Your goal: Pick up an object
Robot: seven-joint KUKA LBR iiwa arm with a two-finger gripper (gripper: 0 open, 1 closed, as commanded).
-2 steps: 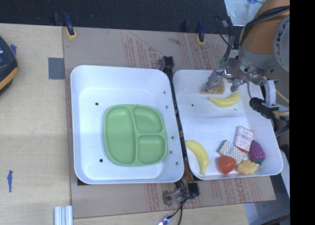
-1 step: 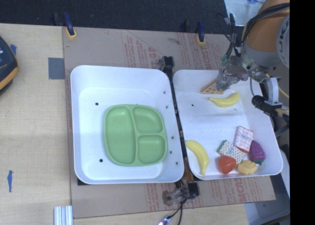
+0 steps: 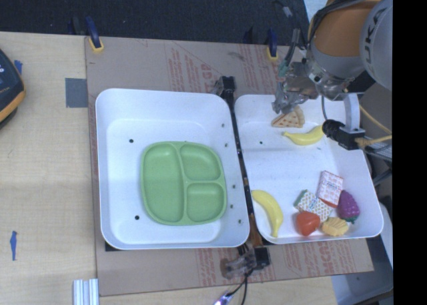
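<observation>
Hovering low at the far end of the right bin (image 3: 373,183), the pincer (image 3: 288,101) sits right over the cracker wedge (image 3: 288,120), maybe touching its top edge. Watch for a miss: the wedge lies flat, so a closing grab could skate off or nudge it into the small banana (image 3: 303,137) just beside it. Can't tell you how far it's open, and nothing visibly held.
</observation>
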